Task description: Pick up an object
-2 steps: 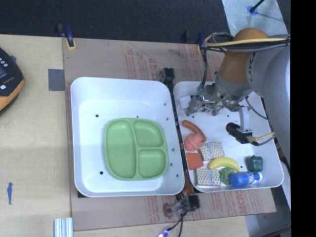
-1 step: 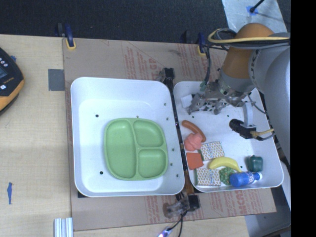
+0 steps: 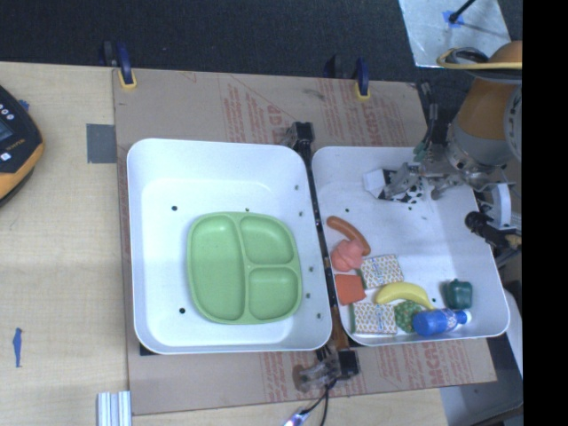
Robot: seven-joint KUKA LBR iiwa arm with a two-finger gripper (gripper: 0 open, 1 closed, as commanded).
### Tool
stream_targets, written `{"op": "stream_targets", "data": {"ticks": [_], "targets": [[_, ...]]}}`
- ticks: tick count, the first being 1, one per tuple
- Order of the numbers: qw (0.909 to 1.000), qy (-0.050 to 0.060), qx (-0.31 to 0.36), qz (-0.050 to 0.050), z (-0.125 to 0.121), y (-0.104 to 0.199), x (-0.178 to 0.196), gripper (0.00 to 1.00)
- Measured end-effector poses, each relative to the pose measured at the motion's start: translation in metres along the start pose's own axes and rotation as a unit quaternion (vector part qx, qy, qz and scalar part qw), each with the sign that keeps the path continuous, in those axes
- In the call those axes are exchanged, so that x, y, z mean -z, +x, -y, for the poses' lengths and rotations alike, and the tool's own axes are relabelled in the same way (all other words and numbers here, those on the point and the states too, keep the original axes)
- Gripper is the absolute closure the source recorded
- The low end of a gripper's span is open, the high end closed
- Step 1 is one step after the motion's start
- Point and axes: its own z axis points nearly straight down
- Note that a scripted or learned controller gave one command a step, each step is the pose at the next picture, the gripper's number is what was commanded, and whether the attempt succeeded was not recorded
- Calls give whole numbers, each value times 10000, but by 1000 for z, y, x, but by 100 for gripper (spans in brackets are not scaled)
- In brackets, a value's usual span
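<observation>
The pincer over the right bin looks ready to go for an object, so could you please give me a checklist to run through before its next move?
1. Pincer is over the right bin: ok.
2. Pincer above a target: not ok, bare floor beneath it.
3. Objects present: ok; banana, sausage and blue bottle lie in the bin's near half.
4. Banana free to grasp: not ok, crowded by neighbours.
5. Nothing held already: cannot tell.
6. Green tray out of the path: ok, left bin.

Red print on cardboard sheet — too blurred, no legible txt.
</observation>
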Motion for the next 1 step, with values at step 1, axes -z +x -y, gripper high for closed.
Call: {"op": "stream_targets", "data": {"ticks": [1], "targets": [[9999,150,25,-23,-7,46,-22,0]]}}
